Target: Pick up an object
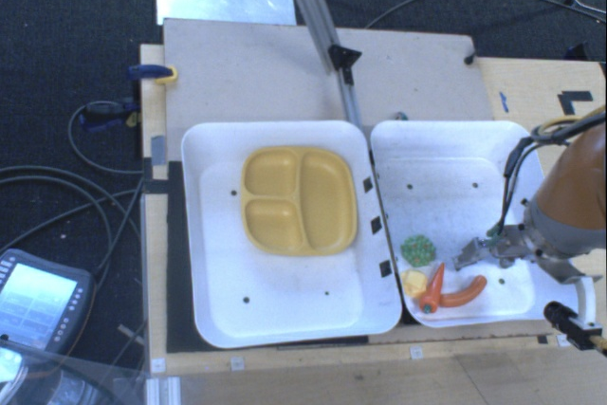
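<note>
Dark carpet floor [76, 14] with black cables [57, 185] surrounds the pale wooden bench [266, 71].

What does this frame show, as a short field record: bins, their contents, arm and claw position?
left bin: holds a yellow divided plate, three compartments, nothing visible in them
right bin: toy food bunched in its near left corner
items: green round piece, yellow piece, carrot, sausage
arm: reaching in from the right, over the right bin
claw: low, just right of the green piece and above the sausage
grasp: nothing seen between the fingers
</note>
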You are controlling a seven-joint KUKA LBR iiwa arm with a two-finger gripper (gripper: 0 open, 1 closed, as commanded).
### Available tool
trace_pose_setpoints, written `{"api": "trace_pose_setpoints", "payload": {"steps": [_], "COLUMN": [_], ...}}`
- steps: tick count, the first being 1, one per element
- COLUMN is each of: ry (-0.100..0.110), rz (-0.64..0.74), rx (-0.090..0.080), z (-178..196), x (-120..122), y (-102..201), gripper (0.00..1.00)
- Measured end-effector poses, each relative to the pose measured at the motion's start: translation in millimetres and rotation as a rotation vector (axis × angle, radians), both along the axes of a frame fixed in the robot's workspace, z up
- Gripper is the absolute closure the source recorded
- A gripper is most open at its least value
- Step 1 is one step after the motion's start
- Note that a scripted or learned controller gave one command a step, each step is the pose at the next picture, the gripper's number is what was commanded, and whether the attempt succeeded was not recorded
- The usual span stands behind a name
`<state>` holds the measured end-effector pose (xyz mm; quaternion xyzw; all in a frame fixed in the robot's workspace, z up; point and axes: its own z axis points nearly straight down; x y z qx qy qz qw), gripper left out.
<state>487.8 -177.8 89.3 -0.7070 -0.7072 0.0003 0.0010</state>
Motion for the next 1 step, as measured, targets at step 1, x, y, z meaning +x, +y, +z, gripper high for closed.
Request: {"api": "trace_pose_setpoints", "payload": {"steps": [1], "ry": [-0.005], "rz": [0.000], "rx": [-0.001], "z": [12.1], "x": [1.5], "y": [-0.3], "gripper": [1.00]}}
